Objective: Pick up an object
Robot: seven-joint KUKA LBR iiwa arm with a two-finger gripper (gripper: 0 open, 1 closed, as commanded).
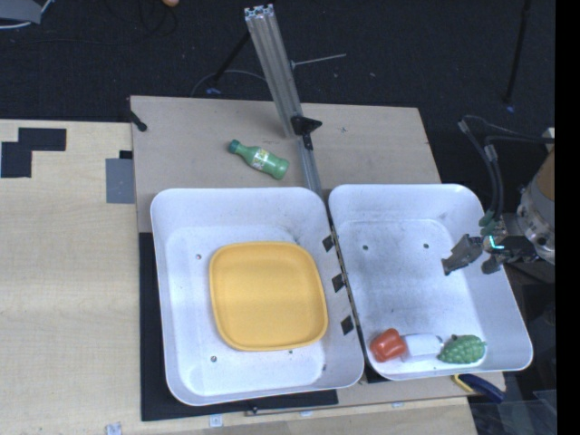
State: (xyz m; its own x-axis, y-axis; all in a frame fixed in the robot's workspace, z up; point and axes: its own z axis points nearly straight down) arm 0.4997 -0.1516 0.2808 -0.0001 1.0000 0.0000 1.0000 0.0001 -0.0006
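Note:
The right bin (408, 243) holds three small things along its near edge: a red pepper-like toy (388, 344), a white block (422, 343) and a bumpy green toy (462, 349). My gripper (477, 259) hangs over the bin's right rim, well above and behind those three. Its dark fingers (459, 256) stand apart and open, with nothing between them. A yellow square plate (267, 294) lies flat in the middle of the left bin (177, 243).
A green bottle (258, 159) lies on its side on the bench behind the left bin. An aluminium post (281, 62) slants up from between the bins at the back. Black clips (337, 282) join the two bins.

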